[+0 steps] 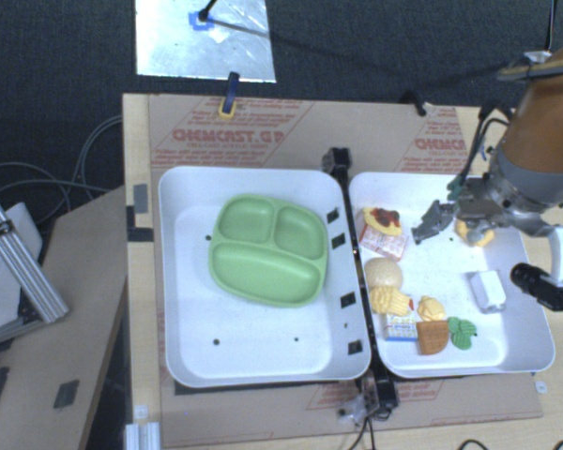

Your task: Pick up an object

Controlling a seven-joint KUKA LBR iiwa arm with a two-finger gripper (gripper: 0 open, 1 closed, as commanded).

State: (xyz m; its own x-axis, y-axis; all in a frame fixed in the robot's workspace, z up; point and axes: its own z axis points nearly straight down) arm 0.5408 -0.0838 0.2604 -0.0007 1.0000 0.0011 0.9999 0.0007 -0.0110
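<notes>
**Arm poised over the right bin, toy food scattered below**

In the left shallow white bin (183,345) lies a pale green plastic divided plate (267,249) with three compartments, resting near the bin's middle and slightly tilted in the view. A black divider strip (352,251) runs between the two bins.

The right shallow white bin (516,350) carries the small objects. Along its left side, from top to bottom: a red-and-yellow toy food piece on a pinkish packet (383,232), a round beige toy bun (383,272), a yellow corn-like toy (388,300), then a cluster of an orange-yellow piece, a brown wedge and a green leafy bit (441,328) close together (their exact identities are hard to tell). Farther right sits a small white rectangular block (489,290), apart from the rest.

Above the bin's upper right hangs the grey two-finger gripper (434,221), its dark fingers spread apart with nothing between them. Just beside it lies a yellow ring-shaped toy (475,233), partly hidden by the wrist.
</notes>
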